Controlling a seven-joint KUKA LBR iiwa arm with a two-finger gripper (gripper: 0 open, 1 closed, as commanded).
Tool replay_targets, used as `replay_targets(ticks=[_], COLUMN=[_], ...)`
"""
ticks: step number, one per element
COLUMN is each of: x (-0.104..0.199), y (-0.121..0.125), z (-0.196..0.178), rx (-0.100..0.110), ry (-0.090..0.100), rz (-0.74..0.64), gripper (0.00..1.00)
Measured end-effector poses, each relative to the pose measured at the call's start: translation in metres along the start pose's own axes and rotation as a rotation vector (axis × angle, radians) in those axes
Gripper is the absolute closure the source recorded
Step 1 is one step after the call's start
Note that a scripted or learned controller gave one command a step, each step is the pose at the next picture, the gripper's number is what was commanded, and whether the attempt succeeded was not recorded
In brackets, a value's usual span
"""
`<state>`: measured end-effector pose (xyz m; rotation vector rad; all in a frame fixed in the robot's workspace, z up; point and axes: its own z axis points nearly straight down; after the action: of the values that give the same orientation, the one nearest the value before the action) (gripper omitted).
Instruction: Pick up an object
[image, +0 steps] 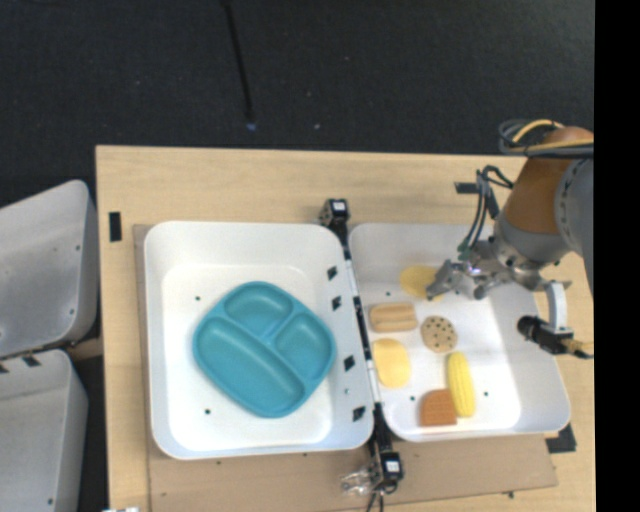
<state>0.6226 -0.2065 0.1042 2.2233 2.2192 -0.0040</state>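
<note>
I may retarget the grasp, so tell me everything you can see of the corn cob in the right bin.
The corn cob is a small bright yellow piece, plastic-looking, lying flat and lengthwise toward the right bin's front. Its lower left side sits against the orange-brown square piece. The round speckled cookie lies just above it. The gripper is apart from it, farther back.

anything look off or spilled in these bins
Nothing stands out. The blue tray lies flat, turned at an angle, in the left bin; toy foods sit apart in the right bin, with the hand above them.
</note>
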Motion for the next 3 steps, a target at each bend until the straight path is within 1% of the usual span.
replay_targets(ticks=[1, 2, 3], x=[-0.001, -0.011, -0.013], y=[0.002, 0.004, 0.005], z=[-0.015, -0.076, -0.124], rx=[-0.008, -0.01, -0.008], ry=[-0.002, -0.002, -0.001], rz=[0.0, 0.002, -0.004], gripper=[1.0, 1.0, 1.0])
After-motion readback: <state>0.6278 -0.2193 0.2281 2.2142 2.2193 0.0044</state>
